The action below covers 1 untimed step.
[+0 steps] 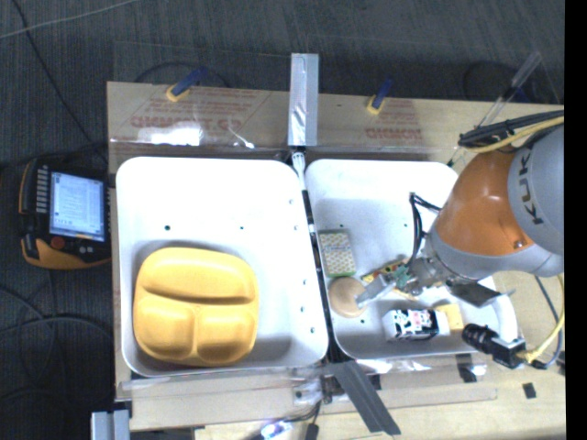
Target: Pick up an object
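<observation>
One gripper (380, 288) hangs low inside the right bin (385, 177), at the end of the grey arm (550, 200) whose orange band (477, 218) leans in from the right. Its metal tip points left and slightly down. Whether it is spread or pressed together cannot be told from this angle, and nothing can be seen pinched in it.

Just beside the tip, on its left, lies a tan disc (346, 297), so close that the two look to be touching. A small green and orange item (395, 269) sits against the upper side of the gripper. Below the gripper, near the front wall of the bin, a black-and-white box (413, 323) lies on its side with a yellow end (449, 317) turned to the right. Above the disc, close to the dividing wall, rests a green patterned pad (336, 252), lying flat.

Across the divider, the left bin (183, 168) holds a large yellow foam loaf (195, 302) in its front half, well apart from the gripper.

Both bins stand on a pale board (229, 113), where two blue and yellow clamps (186, 83) grip the far edge and a metal strip (304, 99) runs between them. Off the board to the left, a handheld pendant (64, 214) with a lit screen lies on the dark floor.
</observation>
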{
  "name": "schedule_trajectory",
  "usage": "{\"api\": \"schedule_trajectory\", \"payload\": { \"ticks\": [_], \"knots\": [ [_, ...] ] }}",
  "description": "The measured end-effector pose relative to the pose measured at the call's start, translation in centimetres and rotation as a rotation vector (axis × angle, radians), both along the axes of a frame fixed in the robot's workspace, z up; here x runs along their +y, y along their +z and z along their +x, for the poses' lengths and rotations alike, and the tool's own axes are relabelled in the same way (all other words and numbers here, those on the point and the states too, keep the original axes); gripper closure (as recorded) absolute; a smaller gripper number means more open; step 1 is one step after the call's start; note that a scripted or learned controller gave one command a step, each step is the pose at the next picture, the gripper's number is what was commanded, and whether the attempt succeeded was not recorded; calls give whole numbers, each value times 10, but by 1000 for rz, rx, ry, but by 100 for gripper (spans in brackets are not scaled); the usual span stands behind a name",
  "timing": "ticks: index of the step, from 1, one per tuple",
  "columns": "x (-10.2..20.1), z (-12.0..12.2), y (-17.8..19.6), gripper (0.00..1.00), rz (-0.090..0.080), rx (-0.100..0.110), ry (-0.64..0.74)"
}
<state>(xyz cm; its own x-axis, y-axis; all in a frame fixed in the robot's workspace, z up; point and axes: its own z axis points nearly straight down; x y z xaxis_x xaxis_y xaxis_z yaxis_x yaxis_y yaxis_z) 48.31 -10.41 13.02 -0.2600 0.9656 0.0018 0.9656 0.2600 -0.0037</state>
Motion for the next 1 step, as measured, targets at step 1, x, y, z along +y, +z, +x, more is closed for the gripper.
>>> {"api": "schedule_trajectory", "payload": {
  "ticks": [1],
  "knots": [
    [-45,68,-30,0,-6,-29,116]
  ]
}}
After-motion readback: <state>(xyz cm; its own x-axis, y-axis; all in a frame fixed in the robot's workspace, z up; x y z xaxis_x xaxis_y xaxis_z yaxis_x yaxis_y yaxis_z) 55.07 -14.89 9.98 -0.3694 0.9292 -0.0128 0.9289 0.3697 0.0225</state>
